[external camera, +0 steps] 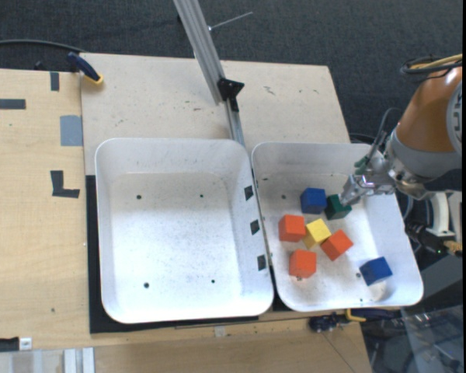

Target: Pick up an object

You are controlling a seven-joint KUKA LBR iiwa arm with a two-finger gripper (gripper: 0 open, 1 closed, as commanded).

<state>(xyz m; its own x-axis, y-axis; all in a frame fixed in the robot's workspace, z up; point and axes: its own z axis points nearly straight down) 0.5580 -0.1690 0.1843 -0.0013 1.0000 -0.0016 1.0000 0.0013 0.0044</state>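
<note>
the gripper (351,195) sits low in the right bin (396,231), touching a small dark green block (339,207), grip state impossible to tell, beside smooth blue, orange and yellow cubes

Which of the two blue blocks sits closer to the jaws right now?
The upper blue block, beside the green block; the gripper hangs just right of it. The other blue block lies near the bin's lower right corner.

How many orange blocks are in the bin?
3, all in the right bin: one orange block left of the yellow block, one right of it, and one nearest the front. Another could hide under the tool.
</note>
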